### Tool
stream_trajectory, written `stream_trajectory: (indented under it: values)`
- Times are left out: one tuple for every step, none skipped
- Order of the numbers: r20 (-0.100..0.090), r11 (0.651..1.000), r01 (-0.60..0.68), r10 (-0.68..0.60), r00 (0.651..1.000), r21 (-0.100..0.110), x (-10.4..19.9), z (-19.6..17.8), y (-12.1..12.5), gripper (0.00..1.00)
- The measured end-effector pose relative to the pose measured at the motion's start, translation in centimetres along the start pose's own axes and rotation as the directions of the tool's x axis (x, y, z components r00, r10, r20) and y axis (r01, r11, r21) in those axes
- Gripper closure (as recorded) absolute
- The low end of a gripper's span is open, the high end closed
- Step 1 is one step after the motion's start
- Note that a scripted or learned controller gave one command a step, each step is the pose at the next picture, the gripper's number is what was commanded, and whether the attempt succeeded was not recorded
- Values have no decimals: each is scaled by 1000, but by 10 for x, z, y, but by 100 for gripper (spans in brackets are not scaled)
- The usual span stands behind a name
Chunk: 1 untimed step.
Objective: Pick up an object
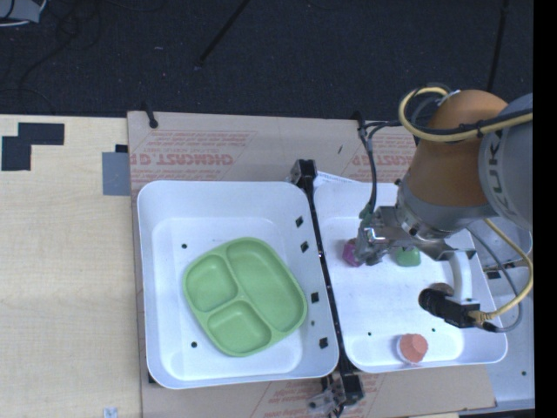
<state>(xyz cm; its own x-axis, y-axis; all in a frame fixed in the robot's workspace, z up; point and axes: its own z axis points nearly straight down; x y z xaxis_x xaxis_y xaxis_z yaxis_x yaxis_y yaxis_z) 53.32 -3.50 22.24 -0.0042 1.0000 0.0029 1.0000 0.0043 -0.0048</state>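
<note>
Tool [372, 249] low between purple object [350, 252] and green object [406, 255].

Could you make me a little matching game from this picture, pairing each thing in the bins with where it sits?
Things:
1. green divided plate
2. purple object
3. orange round object
4. gripper

Places:
A. right bin, near its front edge
B. left bin
C. low in the right bin, between the purple and green objects
D. right bin, beside the gripper, next to the divider

Pairs: 1-B, 2-D, 3-A, 4-C
</note>
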Motion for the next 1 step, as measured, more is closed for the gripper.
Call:
stream_trajectory:
  values:
    - [1,1000,1,-1,1000,-2,58,-9,-6,100]
